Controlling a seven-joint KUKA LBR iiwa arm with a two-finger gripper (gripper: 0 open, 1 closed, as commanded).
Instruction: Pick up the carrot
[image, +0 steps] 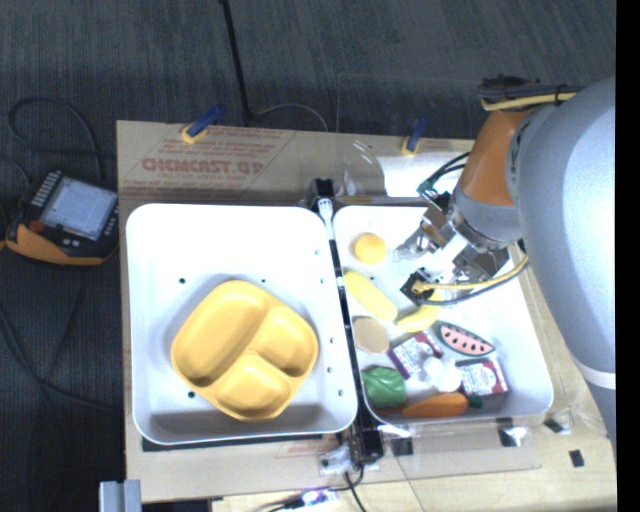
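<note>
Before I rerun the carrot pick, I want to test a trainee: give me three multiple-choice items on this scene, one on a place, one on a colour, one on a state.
1. Where does the carrot lie?
A. In the left bin, beside the tray
B. In the right bin, by its near wall
C. On the floor by the handset

2. What colour is the divided tray in the left bin?
A. Yellow
B. Blue
C. Red

3. How does the gripper stand to the carrot?
A. It holds it high above the bench
B. It presses it into the tray
C. It is over the far part of the right bin, apart from it

Answers: 1 B, the orange carrot rests at the near wall next to the green piece. 2 A, the tray is plain yellow. 3 C, several items lie between them.
</note>
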